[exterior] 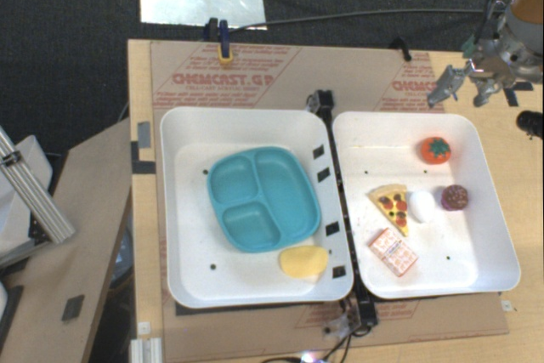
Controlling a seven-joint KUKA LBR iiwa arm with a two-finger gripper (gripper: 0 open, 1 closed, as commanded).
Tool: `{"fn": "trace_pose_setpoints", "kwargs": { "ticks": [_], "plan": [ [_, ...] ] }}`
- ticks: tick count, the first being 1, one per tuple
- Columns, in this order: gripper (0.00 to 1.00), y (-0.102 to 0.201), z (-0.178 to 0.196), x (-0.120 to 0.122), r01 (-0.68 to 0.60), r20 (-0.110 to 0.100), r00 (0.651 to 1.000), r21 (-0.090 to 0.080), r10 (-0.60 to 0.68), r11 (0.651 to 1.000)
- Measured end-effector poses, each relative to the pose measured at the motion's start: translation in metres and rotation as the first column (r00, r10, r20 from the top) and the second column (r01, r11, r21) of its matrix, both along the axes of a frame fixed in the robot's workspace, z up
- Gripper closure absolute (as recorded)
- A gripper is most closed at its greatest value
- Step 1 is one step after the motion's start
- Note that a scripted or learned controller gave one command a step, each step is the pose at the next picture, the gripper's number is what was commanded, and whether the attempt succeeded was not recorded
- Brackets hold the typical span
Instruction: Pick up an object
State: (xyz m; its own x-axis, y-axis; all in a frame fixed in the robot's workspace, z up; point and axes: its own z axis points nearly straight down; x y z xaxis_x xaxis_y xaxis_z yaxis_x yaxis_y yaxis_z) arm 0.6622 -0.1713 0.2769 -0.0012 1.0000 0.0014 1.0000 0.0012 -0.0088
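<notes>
Hovering jaws — spread | glossy round tomato | wedge-shaped pizza slice

Teal tray beside a pale yellow piece; right of the tray, an orange tomato, dotted pizza slice, maroon ball.

Dark carpet around wooden bench

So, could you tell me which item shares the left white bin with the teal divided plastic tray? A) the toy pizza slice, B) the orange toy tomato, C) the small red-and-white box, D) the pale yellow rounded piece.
D: the pale yellow rounded piece lies in the left white bin, touching the near edge of the teal divided plastic tray; the other three sit in the right bin.
</notes>
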Motion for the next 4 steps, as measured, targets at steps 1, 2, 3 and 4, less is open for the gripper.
{"fn": "trace_pose_setpoints", "kwargs": {
  "ticks": [1,2,3,4],
  "plan": [
    [0.00,0.001,0.007,0.002,-0.002,0.011,1.000,-0.002,0.002,1.000],
    [0.00,0.000,-0.039,-0.007,0.000,0.007,1.000,-0.002,0.000,1.000],
    [0.00,0.011,-0.092,-0.006,-0.004,0.008,1.000,-0.001,0.004,1.000],
    [0.00,0.015,-0.153,-0.009,-0.004,0.006,1.000,-0.001,0.004,1.000]
  ]
}}
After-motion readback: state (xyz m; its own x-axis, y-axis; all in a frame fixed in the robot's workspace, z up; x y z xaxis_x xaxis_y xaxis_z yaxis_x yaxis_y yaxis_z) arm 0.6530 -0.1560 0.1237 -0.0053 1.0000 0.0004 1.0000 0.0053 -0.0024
